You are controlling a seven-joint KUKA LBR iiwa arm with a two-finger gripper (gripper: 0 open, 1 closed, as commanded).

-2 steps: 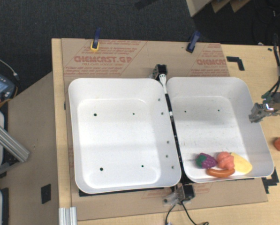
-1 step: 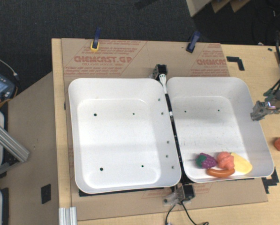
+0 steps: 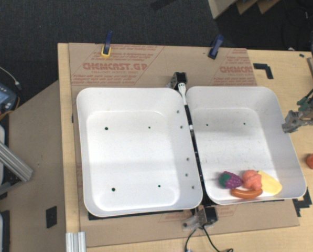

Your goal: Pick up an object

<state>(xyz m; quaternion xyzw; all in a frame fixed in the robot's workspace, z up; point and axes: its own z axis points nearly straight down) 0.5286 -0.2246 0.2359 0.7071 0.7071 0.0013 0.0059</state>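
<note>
At the near right corner of the right bin (image 3: 266, 104), huddled together: a purple grape bunch (image 3: 230, 180) on the left, touching a red-orange toy (image 3: 252, 179); just right of that, a yellow piece (image 3: 271, 185) against the bin's near wall; along the near side of all three, an orange sausage-shaped piece (image 3: 246, 193), lying flat and touching at least the red-orange toy. Hard to name more exactly at this size.

Beyond the right bin's right rim, about level with its middle, the pincer (image 3: 295, 121): grey, blurred, hanging over bare worktop (image 3: 146, 62), well apart from the toy cluster. Cannot tell whether apart or together. Nothing visibly clamped in it.

Nearer, at the right edge of the view, a small orange blob (image 3: 312, 161), possibly a loose toy on the worktop, too cropped to say for certain.

Left of the right bin, and touching it along a dark seam (image 3: 190, 135), the left bin (image 3: 93, 104), white and shallow like its neighbour.

Along the far edge of the brown worktop, two blue clamps: one far left (image 3: 108, 42), one above the right bin's far left corner (image 3: 216, 46).
</note>
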